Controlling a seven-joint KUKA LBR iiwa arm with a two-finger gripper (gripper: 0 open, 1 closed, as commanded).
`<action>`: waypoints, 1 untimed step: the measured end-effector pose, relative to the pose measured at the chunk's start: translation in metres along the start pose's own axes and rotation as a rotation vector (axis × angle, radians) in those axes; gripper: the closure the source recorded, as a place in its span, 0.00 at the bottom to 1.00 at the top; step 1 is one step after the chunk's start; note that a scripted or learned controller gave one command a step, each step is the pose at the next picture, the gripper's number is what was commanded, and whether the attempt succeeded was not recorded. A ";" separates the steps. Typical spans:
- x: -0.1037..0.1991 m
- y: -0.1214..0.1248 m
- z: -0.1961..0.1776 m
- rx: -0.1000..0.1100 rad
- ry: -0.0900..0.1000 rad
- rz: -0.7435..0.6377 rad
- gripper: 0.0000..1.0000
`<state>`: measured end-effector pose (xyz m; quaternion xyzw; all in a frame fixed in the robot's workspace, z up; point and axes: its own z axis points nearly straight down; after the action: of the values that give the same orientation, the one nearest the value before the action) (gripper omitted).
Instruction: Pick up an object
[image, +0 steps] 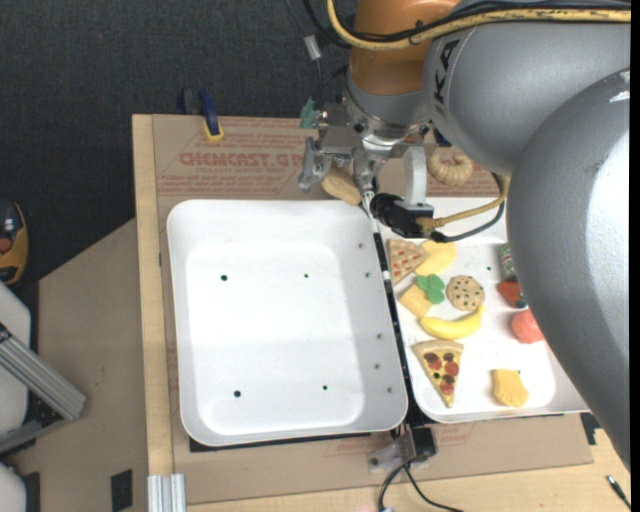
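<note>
My gripper (340, 178) hangs over the far rim of the left bin (190, 300), close to the divide between the bins. A small tan, bread-like toy piece (341, 188) shows between its fingers, and the gripper is shut on it. The right bin (560, 400) holds toy food: two pizza slices (405, 258) (441, 368), a green piece (430, 287), a cookie (464, 292), a banana (452, 323), a yellow chunk (508, 387) and a red piece (525, 326). The arm covers the right bin's far and right parts.
A tan pretzel-like ring (447, 165) lies just beyond the right bin's far edge. A blue and yellow clamp (210, 118) grips the cardboard sheet at the back left. A cable and connector (415, 445) sit at the front between the bins.
</note>
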<state>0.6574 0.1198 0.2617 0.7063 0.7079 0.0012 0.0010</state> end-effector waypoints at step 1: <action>0.043 -0.016 0.005 0.006 0.000 -0.001 1.00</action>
<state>0.6409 0.1627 0.2567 0.7058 0.7084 -0.0008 -0.0012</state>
